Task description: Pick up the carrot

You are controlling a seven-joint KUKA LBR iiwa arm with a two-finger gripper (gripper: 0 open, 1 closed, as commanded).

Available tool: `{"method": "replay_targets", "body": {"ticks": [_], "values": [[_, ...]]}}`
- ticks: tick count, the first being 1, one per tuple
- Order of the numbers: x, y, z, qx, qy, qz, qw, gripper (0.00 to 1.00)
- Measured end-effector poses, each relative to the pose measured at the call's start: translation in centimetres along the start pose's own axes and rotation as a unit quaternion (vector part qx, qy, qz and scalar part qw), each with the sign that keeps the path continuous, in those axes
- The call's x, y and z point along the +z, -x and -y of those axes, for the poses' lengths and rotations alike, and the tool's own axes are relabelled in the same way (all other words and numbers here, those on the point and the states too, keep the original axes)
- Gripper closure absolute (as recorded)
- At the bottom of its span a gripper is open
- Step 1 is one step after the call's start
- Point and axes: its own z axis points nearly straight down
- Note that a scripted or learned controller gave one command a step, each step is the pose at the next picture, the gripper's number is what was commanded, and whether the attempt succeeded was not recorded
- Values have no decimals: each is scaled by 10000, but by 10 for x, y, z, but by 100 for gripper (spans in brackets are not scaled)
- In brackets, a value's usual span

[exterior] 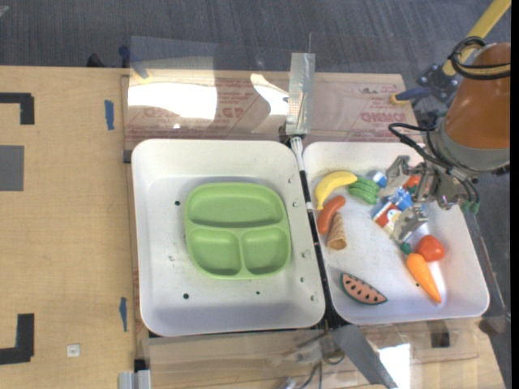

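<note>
- Gripper (413,205) low in the right bin (478,302), fingers slightly parted among a blue-and-white packet (392,207); nothing visibly clamped between them.
- Carrot (424,276) lying near the bin's right wall, just beside a tomato (430,248), apart from the fingers.

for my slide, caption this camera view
Gripper hovering over toy food in the right white bin, near the orange carrot; green divided plate left.
</note>
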Motion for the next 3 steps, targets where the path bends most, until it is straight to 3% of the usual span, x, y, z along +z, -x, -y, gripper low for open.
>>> {"method": "replay_targets", "body": {"ticks": [1,2,3], "values": [[97,-55,17,-1002,-3,17,9950,0],[104,-61,78,-828,-16,43,9966,0],[104,-80,55,-270,-23,46,9996,0]]}}
